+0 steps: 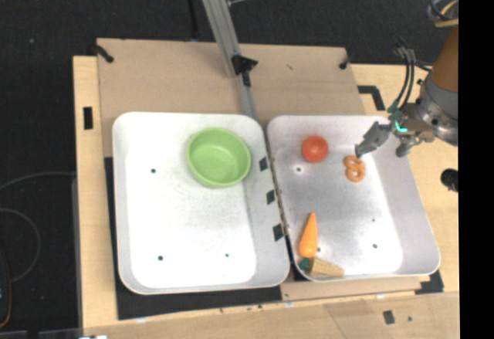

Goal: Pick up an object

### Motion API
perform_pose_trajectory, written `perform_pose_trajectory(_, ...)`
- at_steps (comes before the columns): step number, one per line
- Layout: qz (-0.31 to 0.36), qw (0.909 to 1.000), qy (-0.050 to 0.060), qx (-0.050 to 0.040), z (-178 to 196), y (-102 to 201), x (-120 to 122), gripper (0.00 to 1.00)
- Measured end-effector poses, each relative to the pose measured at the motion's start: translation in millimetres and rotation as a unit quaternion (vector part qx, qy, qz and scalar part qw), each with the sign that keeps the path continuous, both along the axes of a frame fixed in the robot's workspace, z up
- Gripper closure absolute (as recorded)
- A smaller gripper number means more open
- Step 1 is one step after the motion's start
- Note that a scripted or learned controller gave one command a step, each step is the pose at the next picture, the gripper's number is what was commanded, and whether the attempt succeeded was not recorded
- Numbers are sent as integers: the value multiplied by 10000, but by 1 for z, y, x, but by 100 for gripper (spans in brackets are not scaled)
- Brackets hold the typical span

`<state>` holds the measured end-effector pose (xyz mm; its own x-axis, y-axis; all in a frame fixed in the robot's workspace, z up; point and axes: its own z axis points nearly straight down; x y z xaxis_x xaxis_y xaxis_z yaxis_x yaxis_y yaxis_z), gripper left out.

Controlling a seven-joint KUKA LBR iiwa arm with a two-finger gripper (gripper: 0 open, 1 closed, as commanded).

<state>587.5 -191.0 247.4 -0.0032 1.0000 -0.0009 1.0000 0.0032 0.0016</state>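
Observation:
In the right bin [401,249] lie a red tomato [314,148], a small orange pretzel-shaped piece [354,169], an orange carrot [309,235] and a tan wedge [326,269] at the front edge. My gripper [384,142] hangs over the bin's far right part, just right of and above the pretzel piece. Its two fingers [369,140] are spread apart with nothing between them. The left bin [139,252] holds a green bowl [219,157].
A grey metal post [224,28] slants up from between the bins at the back. The bins sit on a wooden bench [208,67] with dark floor around it. The arm comes in over the right bin's right rim.

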Motion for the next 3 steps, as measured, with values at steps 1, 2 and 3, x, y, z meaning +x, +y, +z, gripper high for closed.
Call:
perform_pose_trajectory(1, -16, 10000, 32, -2, -63, 0, 0, 0)
perform_pose_trajectory(2, -19, 10000, 25, -4, -108, 1, 5, 0)
perform_pose_trajectory(3, -24, 10000, 8, -6, -146, 0, 5, 0)
